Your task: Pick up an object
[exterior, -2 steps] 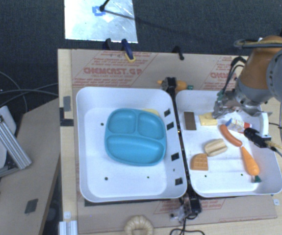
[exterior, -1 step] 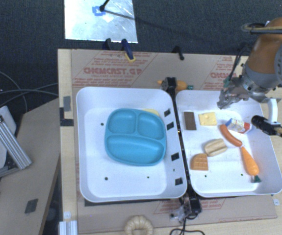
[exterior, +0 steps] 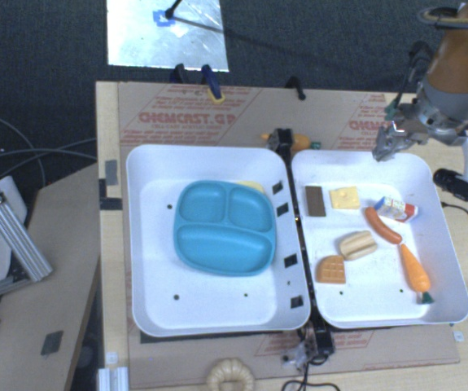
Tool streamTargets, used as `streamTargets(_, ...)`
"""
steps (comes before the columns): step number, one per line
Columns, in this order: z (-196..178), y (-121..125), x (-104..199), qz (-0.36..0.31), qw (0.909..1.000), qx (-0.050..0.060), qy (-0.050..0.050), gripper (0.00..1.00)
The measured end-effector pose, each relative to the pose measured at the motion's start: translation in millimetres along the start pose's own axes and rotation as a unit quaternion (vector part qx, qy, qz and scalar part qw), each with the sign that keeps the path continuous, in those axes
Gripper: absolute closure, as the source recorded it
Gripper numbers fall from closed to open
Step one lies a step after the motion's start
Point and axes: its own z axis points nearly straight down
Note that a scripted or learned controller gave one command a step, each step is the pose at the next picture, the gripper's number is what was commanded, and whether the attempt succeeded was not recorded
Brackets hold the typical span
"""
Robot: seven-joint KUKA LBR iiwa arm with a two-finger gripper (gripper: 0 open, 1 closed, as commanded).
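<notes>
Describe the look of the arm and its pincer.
The arm is grey metal with a broad orange band above the wrist. A dark cable runs down its side toward the wrist. The pincer is small, grey and metallic, with two short fingers.

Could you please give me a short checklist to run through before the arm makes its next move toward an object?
1. Gripper above the right bin: ok, over its far rim.
2. Nothing between its fingers: ok.
3. Finger opening: cannot tell.
4. Targets in that bin: ok; carrot, sausage, bread roll, waffle, cheese slice.
5. Spacing: not ok for the sausage, crowded by a small carton; the carrot lies apart.
</notes>
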Motion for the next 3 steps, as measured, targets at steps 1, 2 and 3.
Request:
streamTargets(1,-12,1,0,0.0,1.0,0.002,0.001,1.0)
streamTargets(2,-2,-34,37,0.0,1.0,0.004,0.001,1.0)
streamTargets(3,-20,-72,68,-0.001,1.0,0.004,0.001,1.0)
